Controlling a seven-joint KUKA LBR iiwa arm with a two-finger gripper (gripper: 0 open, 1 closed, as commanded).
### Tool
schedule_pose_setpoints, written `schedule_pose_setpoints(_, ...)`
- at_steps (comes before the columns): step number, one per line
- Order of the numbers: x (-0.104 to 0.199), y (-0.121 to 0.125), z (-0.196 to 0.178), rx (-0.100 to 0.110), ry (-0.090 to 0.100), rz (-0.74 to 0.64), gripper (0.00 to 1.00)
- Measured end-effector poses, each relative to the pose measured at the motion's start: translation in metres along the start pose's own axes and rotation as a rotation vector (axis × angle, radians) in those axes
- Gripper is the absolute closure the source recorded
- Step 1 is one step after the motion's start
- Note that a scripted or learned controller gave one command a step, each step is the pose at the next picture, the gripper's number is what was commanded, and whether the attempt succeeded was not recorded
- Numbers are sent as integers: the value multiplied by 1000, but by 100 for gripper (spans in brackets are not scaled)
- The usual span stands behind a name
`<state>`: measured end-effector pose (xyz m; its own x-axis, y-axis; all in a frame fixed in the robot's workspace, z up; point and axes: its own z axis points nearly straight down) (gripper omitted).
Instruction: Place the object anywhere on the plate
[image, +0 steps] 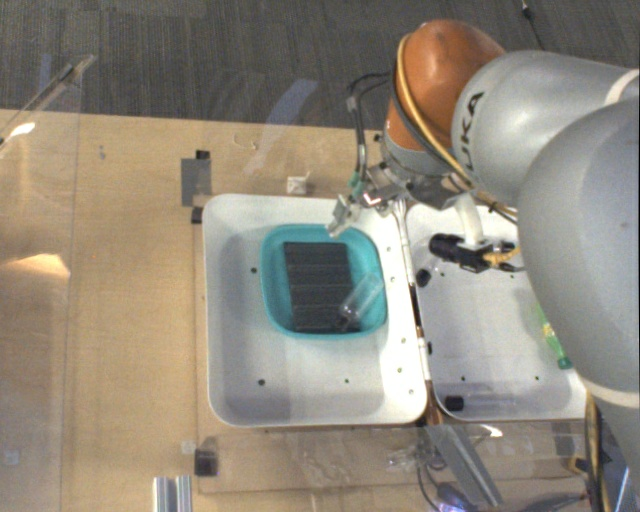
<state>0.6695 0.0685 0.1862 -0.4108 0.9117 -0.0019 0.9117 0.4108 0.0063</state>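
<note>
Plainly, the dark ribbed block lies flat on the teal plate, its long side running up and down the view, well inside the rim. A clear plastic piece lies on the plate too, touching or overlapping the block's lower right corner. I cannot say for certain which of the two the task means, but both rest on the plate. The plate sits in the upper middle of the left bin, apart from its walls.

The gripper hangs over the plate's upper right corner, just beside the block's top edge and, as far as this slant shows, apart from it. I see nothing held in it. Whether it is wide or narrow I cannot tell, since it is small and pale against the white bin.

Judging from how things lie, the placing looks done, and the step in hand is the release or the move away. The next move calls for a straight lift clear of the plate's rim, with no sideways drag that could nudge the block or roll the clear piece off.

In the right bin a green thing lies at the far right, half hidden by the arm, and a small black thing sits in the near left corner.
</note>
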Motion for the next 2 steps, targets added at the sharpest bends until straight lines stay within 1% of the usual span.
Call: schedule_pose_setpoints(2, 0, 0, 0, 0, 0, 0, 0)
